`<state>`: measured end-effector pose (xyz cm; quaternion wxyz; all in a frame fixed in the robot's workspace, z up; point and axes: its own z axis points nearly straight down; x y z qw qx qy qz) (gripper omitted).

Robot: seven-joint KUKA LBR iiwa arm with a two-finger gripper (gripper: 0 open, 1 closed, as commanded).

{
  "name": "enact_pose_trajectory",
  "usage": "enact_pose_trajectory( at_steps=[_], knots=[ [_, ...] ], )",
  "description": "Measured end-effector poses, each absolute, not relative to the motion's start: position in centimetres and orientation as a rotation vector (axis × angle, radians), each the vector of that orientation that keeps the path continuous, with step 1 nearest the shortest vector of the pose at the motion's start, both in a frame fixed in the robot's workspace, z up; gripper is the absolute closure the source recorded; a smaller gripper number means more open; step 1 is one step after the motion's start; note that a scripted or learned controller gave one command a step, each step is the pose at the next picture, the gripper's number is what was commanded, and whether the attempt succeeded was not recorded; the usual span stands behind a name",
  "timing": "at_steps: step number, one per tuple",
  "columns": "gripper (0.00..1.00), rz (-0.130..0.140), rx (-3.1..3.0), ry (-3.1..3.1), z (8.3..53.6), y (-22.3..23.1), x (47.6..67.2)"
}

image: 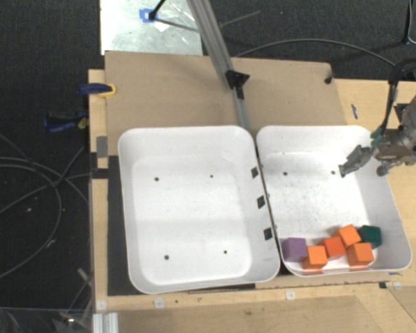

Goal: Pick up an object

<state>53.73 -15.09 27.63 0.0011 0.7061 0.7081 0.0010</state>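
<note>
gripper [348, 166]: over the upper right part of the right bin, reaching in from the right edge; whether it is open or closed, cannot tell at this size; nothing visible held in it
arm [409, 144]: grey wrist at the right edge of the camera view, only partly in frame
right bin [312, 186]: white, bare across most of its floor, blocks all crowded into the near corner
blocks: one purple block [295, 248], four orange blocks [340, 245], one dark green block [371, 236]; clustered tight along the near wall, several touching or leaning on each other
left bin [187, 207]: white, a few dark dots on its floor
gripper vs blocks: well apart; the cluster sits nearer the camera than the gripper
done: arm is in over the right bin, that is all I can credit
left: travel over to the cluster, descend, close on one block, lift it off the floor
stage guess: early, approach only, no grasp made
risk guess: blocks packed against the wall, so little room for a clean grab; purple block at the end of the row looks the most exposed
</note>
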Motion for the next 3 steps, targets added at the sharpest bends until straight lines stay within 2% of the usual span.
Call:
enact_pose_trajectory(
  at_steps=[1,2,3],
  knots=[
    [0.0,-0.002,2.216,2.225,21.8,-16.8,58.4],
    [0.0,-0.002,2.217,2.228,16.8,-17.3,60.6],
    [0.0,0.002,2.217,2.223,19.7,-16.5,58.6]
  ],
)
